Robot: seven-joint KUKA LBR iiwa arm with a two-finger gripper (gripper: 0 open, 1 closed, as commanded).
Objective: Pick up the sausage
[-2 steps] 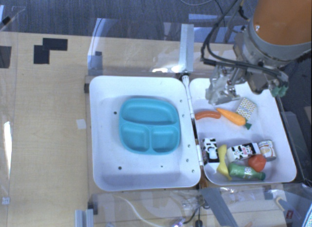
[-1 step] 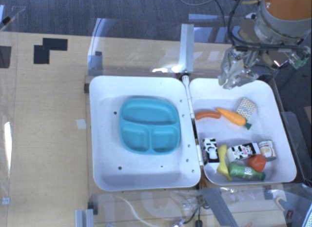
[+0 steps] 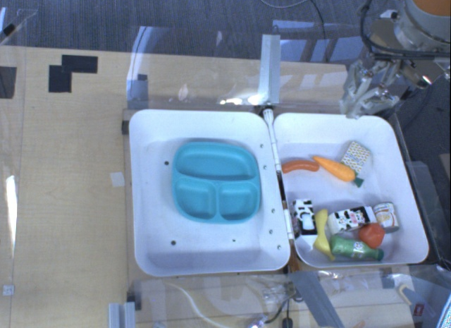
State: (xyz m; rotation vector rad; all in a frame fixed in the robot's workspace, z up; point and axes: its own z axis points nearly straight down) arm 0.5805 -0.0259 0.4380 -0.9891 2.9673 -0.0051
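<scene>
Tool (image 3: 366, 94): above right bin's (image 3: 402, 143) far rim, holding nothing; finger state cannot be told. Sausage (image 3: 300, 166): in right bin, near divider, just left of carrot (image 3: 335, 168). Left bin (image 3: 148, 178): blue tray (image 3: 215, 190).

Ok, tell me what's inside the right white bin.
The right white bin holds a reddish sausage, orange carrot, patterned packet, two milk cartons, yellow banana, green bottle, red tomato and a small can. Anything beneath that pile is hidden.

Fixed camera above bench (image 3: 63, 178), slanted down, 2 bins (image 3: 204, 125) framed
</scene>
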